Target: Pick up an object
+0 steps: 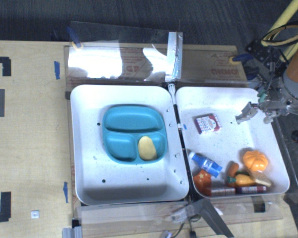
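Observation:
My gripper [256,114] hangs over the right bin [223,100] near its right rim, open, with nothing between its fingers. A dark red packet [207,123] lies flat to the left of the gripper. Along the bin's front edge sit an orange pumpkin [254,160], a blue bottle [206,163], a red tomato [202,180], a carrot-like piece [244,179] and a dark stick [238,189]. In the left bin [89,177] a blue divided tray [124,133] holds a yellow lemon-shaped object [147,148].
A clear plastic sheet and a metal bracket [174,56] stand behind the bins. Cables and a yellow hose [283,19] run at the upper right beside the arm. Wooden bench top [25,148] extends to the left.

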